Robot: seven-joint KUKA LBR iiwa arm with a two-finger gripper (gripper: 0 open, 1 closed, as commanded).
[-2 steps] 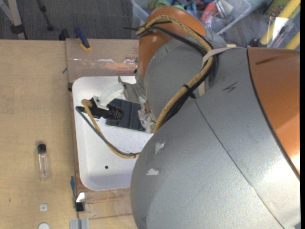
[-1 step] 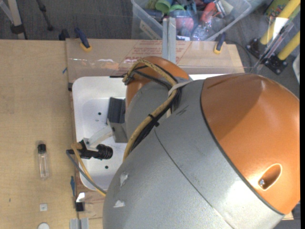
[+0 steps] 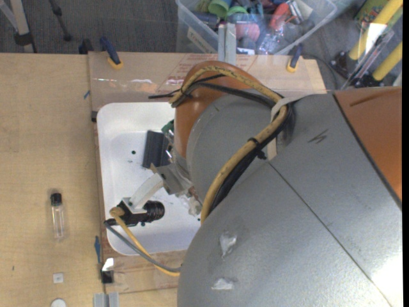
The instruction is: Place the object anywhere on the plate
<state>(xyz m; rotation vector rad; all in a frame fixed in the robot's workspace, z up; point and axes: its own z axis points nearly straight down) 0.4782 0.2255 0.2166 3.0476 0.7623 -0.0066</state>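
Arm [image 3: 287, 190] covers most of the white bin [image 3: 118, 130]. Object and plate are hidden and I can't tell where they are. I see the hand [image 3: 171, 171] low in the bin but can't tell its grip state. Dark grey slab [image 3: 153, 149] just beside it, green sliver [image 3: 168, 128] at the arm's edge. Vial [image 3: 57, 214] on the worktop [image 3: 38, 107], well apart.

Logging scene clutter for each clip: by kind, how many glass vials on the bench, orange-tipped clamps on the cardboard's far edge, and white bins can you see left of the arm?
Glass vial: 1
Orange-tipped clamps: 2
White bin: 1
Total: 4
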